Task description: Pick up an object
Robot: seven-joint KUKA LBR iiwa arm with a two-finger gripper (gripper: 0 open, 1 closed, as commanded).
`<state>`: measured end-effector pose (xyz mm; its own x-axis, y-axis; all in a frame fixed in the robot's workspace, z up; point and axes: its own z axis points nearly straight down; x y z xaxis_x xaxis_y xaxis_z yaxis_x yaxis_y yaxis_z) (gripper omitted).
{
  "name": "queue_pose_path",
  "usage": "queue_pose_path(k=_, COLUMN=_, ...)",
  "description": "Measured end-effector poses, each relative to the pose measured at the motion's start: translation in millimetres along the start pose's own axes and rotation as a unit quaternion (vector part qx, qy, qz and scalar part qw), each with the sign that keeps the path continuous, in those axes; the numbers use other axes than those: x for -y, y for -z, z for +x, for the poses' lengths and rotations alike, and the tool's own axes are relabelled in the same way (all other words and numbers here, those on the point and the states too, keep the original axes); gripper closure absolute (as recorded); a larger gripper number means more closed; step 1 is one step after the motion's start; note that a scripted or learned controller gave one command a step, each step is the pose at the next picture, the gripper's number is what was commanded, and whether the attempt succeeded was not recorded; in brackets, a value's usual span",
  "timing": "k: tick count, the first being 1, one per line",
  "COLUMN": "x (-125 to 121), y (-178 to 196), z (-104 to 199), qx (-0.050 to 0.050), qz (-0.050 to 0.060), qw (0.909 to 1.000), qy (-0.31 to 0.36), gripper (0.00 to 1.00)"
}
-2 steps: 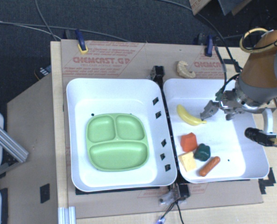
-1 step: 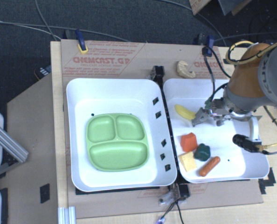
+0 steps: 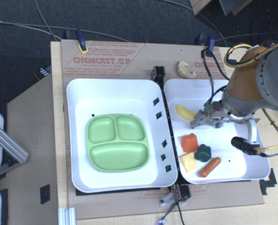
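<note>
Yellow banana (image 3: 184, 111) lies in the right bin (image 3: 256, 172), just beside my gripper (image 3: 198, 121), which hangs low over the bin's upper half. I cannot tell its state from here, and I see nothing lifted, so I judge the pick not yet done: descent, close and lift all remain. Count in that bin: one banana, one red block (image 3: 190, 142), one dark green piece (image 3: 203, 153), one yellow block (image 3: 188, 162), one sausage (image 3: 210, 167). Left bin (image 3: 78, 97) holds one green tray (image 3: 118, 142).
</note>
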<state>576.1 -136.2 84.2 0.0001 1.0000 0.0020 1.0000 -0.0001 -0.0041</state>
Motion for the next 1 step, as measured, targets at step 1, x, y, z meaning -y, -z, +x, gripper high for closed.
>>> queue_pose_path(k=1, x=-1.0, y=12.2, z=0.0, qx=0.0, qz=-0.002, qw=1.0, qy=0.0, gripper=1.0)
